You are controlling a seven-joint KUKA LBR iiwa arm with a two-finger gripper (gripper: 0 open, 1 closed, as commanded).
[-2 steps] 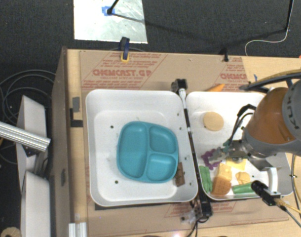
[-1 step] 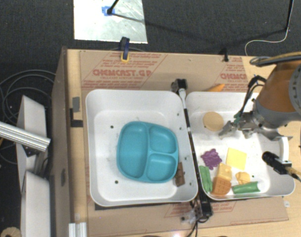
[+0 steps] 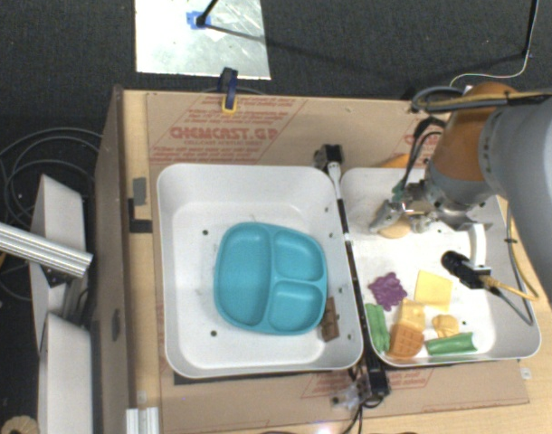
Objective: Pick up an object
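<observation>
The gripper (image 3: 395, 217) is hanging low over the upper-left part of the right bin (image 3: 522, 346); whether the claw is released or clenched cannot be told. A pale tan piece (image 3: 394, 231) is lying directly beneath it, in contact or nearly so.

The remaining toy food is sitting toward six o'clock of the gripper: purple grapes (image 3: 387, 289), a yellow block (image 3: 433, 288), a waffle (image 3: 407, 339), a green pod (image 3: 376, 326) and a green bean (image 3: 451, 343).

The tan piece is judged light, stiff and smooth, likely slippery. A grasp across its short width is advised. Its long axis appears to be running three to nine o'clock.

The left bin (image 3: 181, 183) is holding a blue divided plate (image 3: 270, 278).
</observation>
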